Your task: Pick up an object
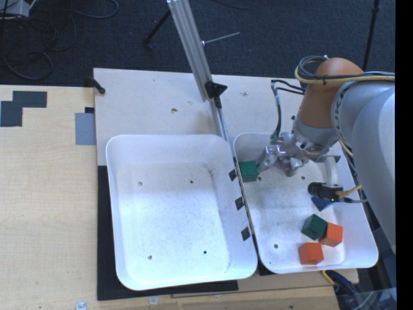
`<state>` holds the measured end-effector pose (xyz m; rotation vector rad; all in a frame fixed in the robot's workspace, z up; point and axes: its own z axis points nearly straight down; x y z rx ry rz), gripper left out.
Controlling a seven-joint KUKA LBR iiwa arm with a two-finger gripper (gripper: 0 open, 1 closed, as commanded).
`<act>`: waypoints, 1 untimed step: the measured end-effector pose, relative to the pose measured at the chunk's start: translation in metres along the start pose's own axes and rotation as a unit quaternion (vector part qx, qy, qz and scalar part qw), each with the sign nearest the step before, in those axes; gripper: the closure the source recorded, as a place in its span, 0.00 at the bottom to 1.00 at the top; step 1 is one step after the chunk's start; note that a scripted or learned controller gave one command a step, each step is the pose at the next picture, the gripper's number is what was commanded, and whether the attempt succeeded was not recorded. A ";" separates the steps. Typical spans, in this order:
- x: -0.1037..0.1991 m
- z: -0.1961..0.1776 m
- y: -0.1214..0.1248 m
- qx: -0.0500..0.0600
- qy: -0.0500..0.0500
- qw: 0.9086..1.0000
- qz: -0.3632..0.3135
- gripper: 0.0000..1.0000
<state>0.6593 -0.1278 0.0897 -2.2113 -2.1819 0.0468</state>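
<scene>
Nearest the camera, an orange block (pixel 311 253) is lying in the right bin (pixel 284 257), with a second orange block (pixel 333 234) and a dark green block (pixel 314 227) touching just behind it. A blue piece (pixel 321 203) is resting farther back. Beyond, the tool (pixel 258 165) is gripping a green block (pixel 248 170) at the bin's left wall. The left bin (pixel 129 173) is sitting alongside on the surface (pixel 148 102).

Green block (pixel 248 170) by right bin's left wall, at tool's tip (pixel 261 166)
</scene>
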 end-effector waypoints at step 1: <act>-0.038 0.002 0.001 0.002 0.006 1.000 -0.001 0.00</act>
